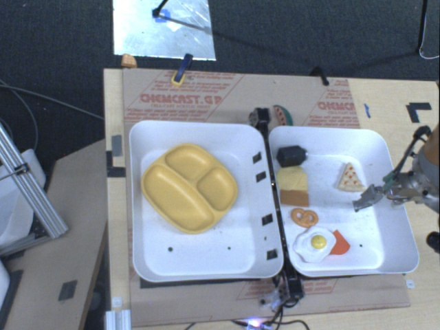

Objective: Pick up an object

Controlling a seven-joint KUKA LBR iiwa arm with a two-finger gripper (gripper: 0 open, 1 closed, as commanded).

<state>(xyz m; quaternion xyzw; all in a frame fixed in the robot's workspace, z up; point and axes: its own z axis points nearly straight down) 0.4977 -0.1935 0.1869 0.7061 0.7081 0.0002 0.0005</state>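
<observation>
One pizza slice (350,177) in right bin (395,253), tip pointing up, gripper (364,201) below-right, finger state unclear

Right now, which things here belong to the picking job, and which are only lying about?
For the job: claw; pizza slice; black block; cheese wedge; pretzel; fried egg.
Lying about: yellow divided plate; foil sheet; yellow-tipped tool.
</observation>
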